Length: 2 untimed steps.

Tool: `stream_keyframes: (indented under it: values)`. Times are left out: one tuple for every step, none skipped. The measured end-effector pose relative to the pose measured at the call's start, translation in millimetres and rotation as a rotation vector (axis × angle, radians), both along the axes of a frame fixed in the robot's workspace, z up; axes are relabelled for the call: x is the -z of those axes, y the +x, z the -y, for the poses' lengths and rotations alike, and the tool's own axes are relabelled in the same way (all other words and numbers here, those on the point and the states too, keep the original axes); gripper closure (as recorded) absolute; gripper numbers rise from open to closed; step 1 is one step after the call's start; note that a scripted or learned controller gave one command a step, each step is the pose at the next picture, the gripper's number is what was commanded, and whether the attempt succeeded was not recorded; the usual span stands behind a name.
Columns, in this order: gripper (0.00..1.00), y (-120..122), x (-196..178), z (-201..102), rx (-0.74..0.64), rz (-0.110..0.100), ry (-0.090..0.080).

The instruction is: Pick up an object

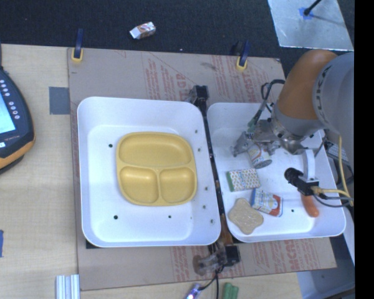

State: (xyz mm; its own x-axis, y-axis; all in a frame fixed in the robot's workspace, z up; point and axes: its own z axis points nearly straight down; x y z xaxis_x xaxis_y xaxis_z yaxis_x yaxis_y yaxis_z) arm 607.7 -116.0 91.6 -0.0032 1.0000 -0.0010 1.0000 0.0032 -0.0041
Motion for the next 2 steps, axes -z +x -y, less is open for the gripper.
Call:
stream_keyframes:
  values:
    - [1.0, 0, -10, 1, 0.0, -0.002, -0.001]
    - [1.0, -37, -115, -91, -0.002, 0.002, 0.002]
